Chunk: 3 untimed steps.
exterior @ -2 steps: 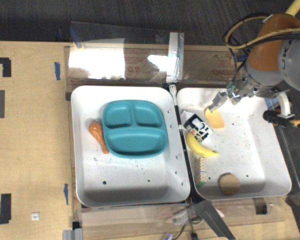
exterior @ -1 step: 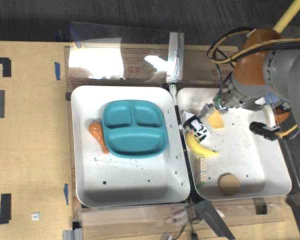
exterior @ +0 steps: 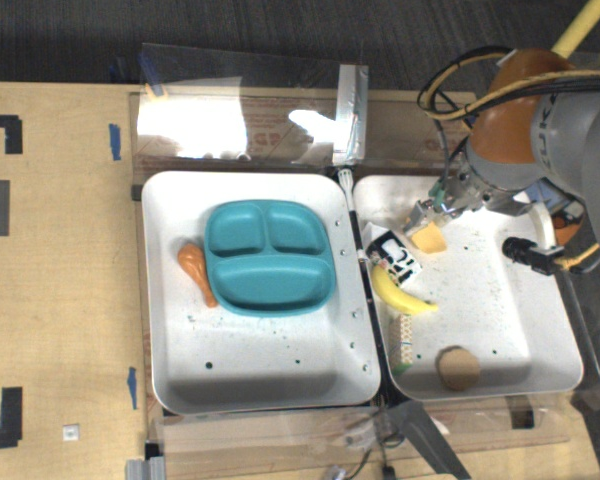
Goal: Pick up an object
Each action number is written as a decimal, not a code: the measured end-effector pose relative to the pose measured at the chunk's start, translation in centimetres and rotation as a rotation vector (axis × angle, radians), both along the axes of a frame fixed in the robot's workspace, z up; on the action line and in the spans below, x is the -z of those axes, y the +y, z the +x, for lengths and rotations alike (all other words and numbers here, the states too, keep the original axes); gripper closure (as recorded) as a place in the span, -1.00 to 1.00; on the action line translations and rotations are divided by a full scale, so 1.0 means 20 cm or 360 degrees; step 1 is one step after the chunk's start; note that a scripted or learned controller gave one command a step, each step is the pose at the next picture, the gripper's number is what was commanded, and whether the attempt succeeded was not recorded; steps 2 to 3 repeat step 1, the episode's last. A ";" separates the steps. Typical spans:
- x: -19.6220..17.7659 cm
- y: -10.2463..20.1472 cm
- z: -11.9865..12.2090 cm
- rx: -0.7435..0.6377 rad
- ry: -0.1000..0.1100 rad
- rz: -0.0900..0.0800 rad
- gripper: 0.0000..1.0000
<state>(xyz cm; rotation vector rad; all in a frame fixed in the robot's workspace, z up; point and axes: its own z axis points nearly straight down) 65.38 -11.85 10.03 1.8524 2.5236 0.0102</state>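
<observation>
A single fixed camera hangs above the counter [exterior: 50, 268] and looks down on it at a slant, far enough off to take in both white bins whole. The left bin [exterior: 170, 368] fills the middle of the view, and the right bin [exterior: 540, 358] lies toward 3 o'clock. Dark floor runs along the 12 o'clock edge, so the camera faces away from the counter's near side at 6 o'clock. The arm [exterior: 550, 133] reaches in from about 2 o'clock.
</observation>
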 end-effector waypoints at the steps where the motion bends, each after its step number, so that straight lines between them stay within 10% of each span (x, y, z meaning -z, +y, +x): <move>1: -0.45 0.30 0.06 0.0045 0.0000 0.0004 1.00; 3: -0.45 0.30 0.06 0.0045 0.0000 0.0004 1.00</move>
